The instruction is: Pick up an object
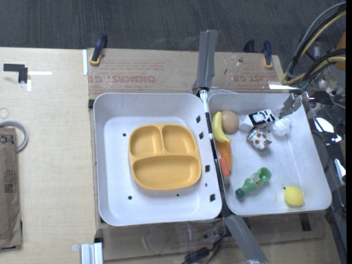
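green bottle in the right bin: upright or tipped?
Tipped. The green bottle lies on its side on the right bin floor, cap toward the near-left corner.

A robotics lab: clamped cardboard (181, 70) backing two white bins (102, 164) on a bench (44, 147), cables (319, 26) overhead

Left white bin (104, 164) with yellow three-compartment plate (164, 157) inside, roughly centred. Cardboard sheet (148, 73) behind bins, printed red text, held by blue-yellow clamps (98, 49) at back corners. Brown paper bag (10, 186) at far left bench edge. Grey ring (20, 136) just beside bag top. Black bracket (16, 70) at upper left.
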`<state>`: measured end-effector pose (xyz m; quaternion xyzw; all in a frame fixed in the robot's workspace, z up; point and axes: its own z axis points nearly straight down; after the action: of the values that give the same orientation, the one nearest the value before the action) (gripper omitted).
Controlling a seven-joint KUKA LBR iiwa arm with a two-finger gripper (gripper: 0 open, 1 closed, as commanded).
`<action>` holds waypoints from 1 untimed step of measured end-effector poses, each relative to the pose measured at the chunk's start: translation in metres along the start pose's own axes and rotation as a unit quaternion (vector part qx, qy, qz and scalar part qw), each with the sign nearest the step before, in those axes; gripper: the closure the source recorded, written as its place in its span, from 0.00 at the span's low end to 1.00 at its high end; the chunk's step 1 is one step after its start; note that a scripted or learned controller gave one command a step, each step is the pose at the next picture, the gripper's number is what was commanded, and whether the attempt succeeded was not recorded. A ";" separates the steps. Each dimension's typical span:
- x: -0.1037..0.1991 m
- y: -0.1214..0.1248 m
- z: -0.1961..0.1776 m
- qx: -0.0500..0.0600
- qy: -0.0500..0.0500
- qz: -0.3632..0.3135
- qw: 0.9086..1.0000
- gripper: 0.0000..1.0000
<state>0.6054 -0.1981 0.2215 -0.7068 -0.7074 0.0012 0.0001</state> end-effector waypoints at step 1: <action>-0.001 0.019 0.102 -0.007 -0.003 -0.002 1.000 0.00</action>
<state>0.6246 -0.1989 0.1198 -0.7051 -0.7091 -0.0017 -0.0064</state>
